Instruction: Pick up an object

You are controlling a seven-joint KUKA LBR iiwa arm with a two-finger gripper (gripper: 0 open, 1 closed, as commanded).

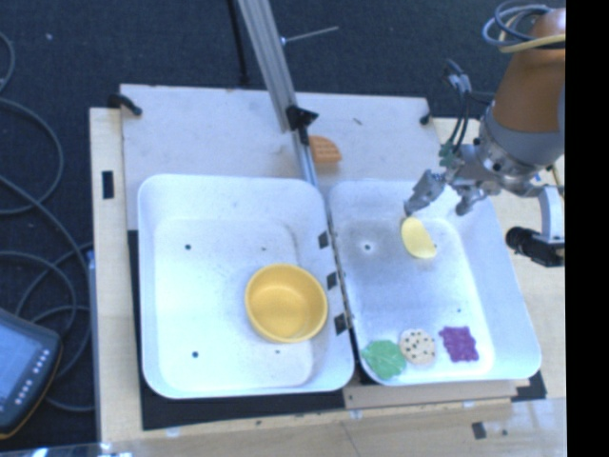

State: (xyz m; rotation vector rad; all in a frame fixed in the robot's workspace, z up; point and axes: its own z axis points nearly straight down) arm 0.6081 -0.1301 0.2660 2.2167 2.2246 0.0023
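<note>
Hand spread wide, nothing between fingers. Yellow lemon-like piece just below, slightly left, in right bin. Centre over piece (avoid bin wall), lower, then close.

Orange object: partly hidden from you behind the metal pole; identity unclear. Tablet: cut off at left edge.

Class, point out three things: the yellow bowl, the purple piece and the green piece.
yellow bowl (285,302), camera view, its inside bottom.
purple piece (460,343), camera view, its middle.
green piece (383,357), camera view, its middle.
</note>
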